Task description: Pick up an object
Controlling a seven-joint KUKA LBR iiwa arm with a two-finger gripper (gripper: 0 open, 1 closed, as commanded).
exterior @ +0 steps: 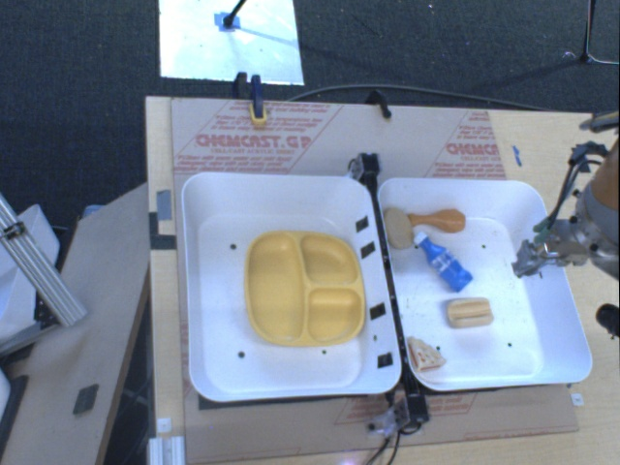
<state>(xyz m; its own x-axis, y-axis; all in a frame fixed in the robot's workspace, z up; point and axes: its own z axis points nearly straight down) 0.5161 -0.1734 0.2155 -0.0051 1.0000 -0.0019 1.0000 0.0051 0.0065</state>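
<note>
Over the right bin (557, 356) rim, my gripper (528, 260) is small and blurred; cannot tell its state. Blue bottle (444, 264) lies apart.

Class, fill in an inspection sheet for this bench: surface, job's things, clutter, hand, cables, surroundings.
Surface: two white bins, left bin and right bin, on a bench board.
Job's things: right bin holds a wooden brush, blue bottle, tan block, small wedge; left bin holds a yellow divided plate.
Clutter: nothing seen.
Hand: hand at the right bin's right rim, nothing seen between its fingers.
Cables: one black cable behind the bench.
Surroundings: dark floor, white sheet.
</note>
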